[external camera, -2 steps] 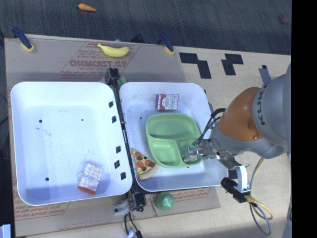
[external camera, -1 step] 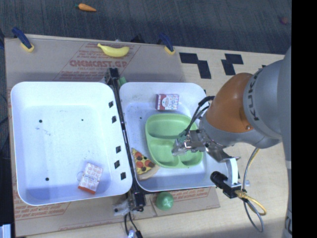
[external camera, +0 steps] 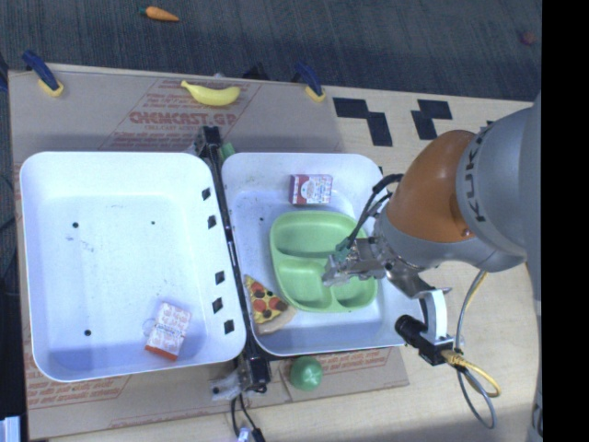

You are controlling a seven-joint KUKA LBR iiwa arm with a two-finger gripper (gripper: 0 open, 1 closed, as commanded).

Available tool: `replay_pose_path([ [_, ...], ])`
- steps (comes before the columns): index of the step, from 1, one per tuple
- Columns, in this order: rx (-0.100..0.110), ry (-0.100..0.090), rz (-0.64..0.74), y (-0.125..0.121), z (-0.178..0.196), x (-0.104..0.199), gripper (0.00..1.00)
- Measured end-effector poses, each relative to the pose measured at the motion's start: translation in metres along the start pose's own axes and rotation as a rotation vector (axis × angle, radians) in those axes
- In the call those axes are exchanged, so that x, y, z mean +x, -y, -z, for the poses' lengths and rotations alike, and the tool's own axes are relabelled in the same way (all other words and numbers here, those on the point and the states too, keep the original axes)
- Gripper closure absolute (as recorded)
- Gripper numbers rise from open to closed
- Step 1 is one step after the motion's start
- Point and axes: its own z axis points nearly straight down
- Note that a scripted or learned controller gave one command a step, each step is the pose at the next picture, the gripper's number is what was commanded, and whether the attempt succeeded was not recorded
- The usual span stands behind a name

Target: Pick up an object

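Landmark: green divided plate (external camera: 308,238), lying in the right bin (external camera: 248,238); all places below are given relative to it.
End effector (external camera: 348,263): hovering over the plate's right half, above the ridge between its compartments. Whether it is touching the plate cannot be told, and how far it is open or closed cannot be told either, because the wrist is covering it from above. Nothing is showing in its grip.
Arm (external camera: 479,191): reaching in from the plate's right, the orange band sitting just right of the plate's rim.
Small pink carton (external camera: 311,189): lying just beyond the plate's far edge, in the same bin, close to the rim but apart from it.
Pizza slice toy (external camera: 264,302): resting at the plate's near-left corner, just beside the rim, against the bin's left wall.
Red-and-white packet (external camera: 167,329): lying well left of the plate, in the left bin (external camera: 55,238), near its front wall.
Green ball (external camera: 306,373): sitting on the counter (external camera: 276,122) outside the bins, nearer the camera than the plate.
Banana (external camera: 211,92): lying on the counter well beyond the plate, up and to its left.
Orange carrot-like item (external camera: 162,13): lying on the dark floor (external camera: 386,26), farthest from the plate.
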Motion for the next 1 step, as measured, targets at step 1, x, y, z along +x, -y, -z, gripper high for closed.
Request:
replay_pose_path([
  [1,-0.001,0.000,0.004,-0.0012,0.0103,0.0002,1.00],
])
